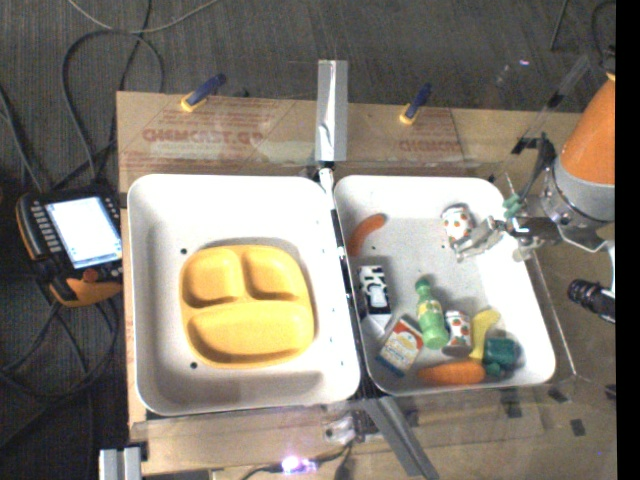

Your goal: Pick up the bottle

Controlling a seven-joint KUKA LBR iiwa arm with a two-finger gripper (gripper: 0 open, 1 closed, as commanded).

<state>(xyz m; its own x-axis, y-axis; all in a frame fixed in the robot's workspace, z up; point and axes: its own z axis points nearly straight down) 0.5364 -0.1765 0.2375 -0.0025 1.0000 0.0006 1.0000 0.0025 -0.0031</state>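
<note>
Closely packed, carton point(399, 348), cup point(457, 329) and carrot point(450, 373) hem the bottle point(430, 314)

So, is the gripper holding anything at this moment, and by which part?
Nothing is held. The gripper hangs over the right bin, beside a white spotted cup; the green bottle lies untouched.
</note>
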